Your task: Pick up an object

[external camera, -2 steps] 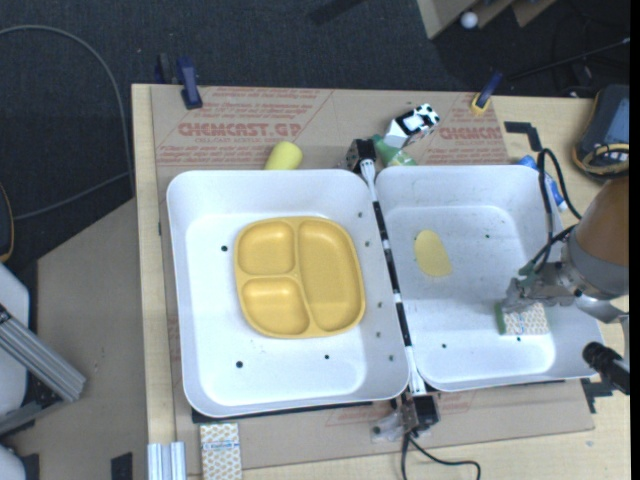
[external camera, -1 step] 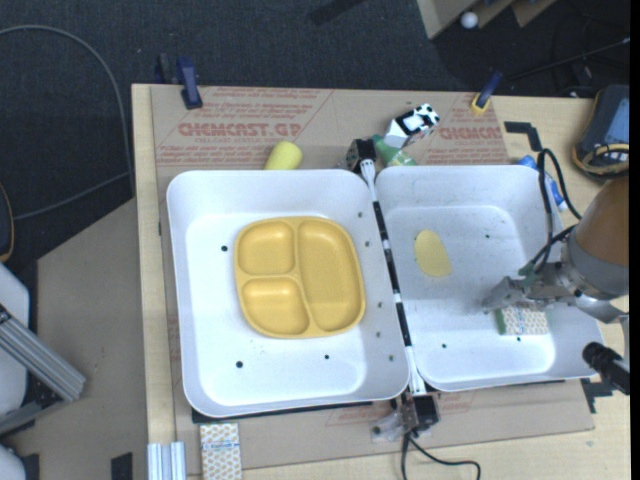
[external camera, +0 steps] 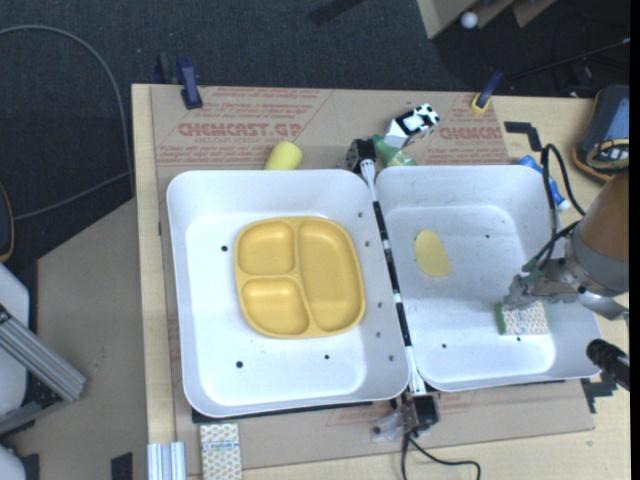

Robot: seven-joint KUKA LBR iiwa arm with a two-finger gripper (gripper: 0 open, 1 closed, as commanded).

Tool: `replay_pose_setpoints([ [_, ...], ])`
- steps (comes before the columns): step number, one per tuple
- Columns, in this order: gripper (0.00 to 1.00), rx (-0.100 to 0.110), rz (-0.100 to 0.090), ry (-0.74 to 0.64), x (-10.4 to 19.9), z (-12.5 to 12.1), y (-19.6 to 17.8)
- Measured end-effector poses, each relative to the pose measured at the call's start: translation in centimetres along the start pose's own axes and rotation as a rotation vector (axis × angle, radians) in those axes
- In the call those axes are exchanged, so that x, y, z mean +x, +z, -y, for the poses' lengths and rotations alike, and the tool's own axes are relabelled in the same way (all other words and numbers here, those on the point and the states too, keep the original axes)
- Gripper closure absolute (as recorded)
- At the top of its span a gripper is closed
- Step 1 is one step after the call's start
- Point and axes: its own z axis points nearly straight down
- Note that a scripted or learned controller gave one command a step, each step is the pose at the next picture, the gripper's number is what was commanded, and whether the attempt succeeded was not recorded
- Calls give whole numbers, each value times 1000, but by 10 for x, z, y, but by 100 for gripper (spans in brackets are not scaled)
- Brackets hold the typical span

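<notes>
Just below the gripper (external camera: 530, 293), in the right bin (external camera: 470, 193), lies a flat speckled sponge (external camera: 523, 319) with a green edge (whether the jaws are parted I cannot tell). It looks light, soft and squashy; pinching across its short sides should hold best.

Left bin (external camera: 200, 368): yellow divided plate (external camera: 298, 275) fills centre, margins open. Right bin (external camera: 480, 183): yellow slice (external camera: 432, 253) left-centre, patterned sponge (external camera: 524, 319) beside end effector (external camera: 528, 293) near right wall; middle floor open.

A yellow cylinder (external camera: 284, 155) is lying on the worktop (external camera: 150, 268) at twelve o'clock; blue clamps (external camera: 187, 81) are gripping its far edge.
</notes>
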Motion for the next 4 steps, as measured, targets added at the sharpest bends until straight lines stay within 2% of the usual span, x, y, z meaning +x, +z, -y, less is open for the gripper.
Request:
replay_pose_setpoints([
  [1,0,0,0,0,0,0,0],
  [2,100,-2,1,0,0,-1,-10],
  [3,0,-2,1,0,0,-1,-10],
  [4,0,1,1,-1,28,-5,28],
])
